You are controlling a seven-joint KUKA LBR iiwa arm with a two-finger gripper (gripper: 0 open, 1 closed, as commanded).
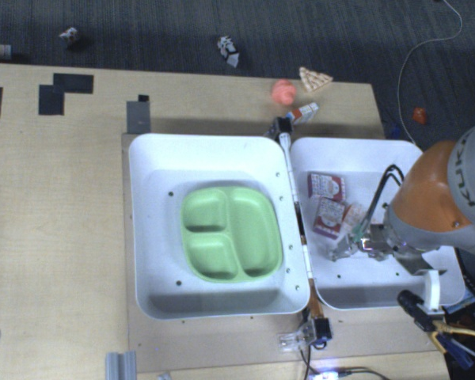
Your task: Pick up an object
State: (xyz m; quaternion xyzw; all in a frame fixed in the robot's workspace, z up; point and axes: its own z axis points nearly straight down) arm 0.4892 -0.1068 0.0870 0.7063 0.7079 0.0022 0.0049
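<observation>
Red-white packets (329,204) lie centre-right in right bin (396,153). Hand (350,242) just below-right of lower packet; finger state indiscernible, possibly touching. Recommend centring over packet before closing.

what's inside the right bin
Two red-and-white packets lie in the right bin, with the claw low beside them. The arm covers the bin's right part, so anything there is hidden.

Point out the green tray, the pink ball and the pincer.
green tray (231,232): camera view, on its centre divider.
pink ball (283,93): camera view, on its middle.
pincer (344,248): camera view, between its fingertips.
</observation>
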